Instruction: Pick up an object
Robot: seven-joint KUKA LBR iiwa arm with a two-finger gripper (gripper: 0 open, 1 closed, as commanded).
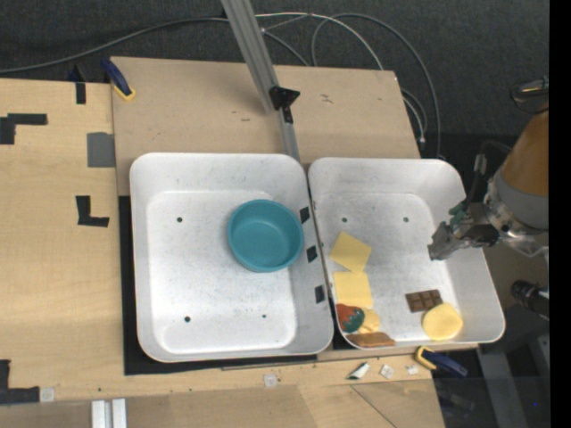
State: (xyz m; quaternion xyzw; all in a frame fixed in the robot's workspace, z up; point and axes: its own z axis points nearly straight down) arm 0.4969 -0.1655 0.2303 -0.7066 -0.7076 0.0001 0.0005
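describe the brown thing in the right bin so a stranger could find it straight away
Start at the right bin, the one nearer the arm, and go to its near right corner. There a small dark brown chocolate-bar piece lies flat, just above the round yellow disc. It is the only dark, ridged rectangle; the neighbouring yellow squares are pale and smooth.

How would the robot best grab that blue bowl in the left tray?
Probably by its rim. The blue bowl sits upright and open in the left tray, too wide to pinch across. One finger could drop inside and one outside, coming straight down onto the right-hand rim, the side nearest the gripper. Nothing crowds it there.
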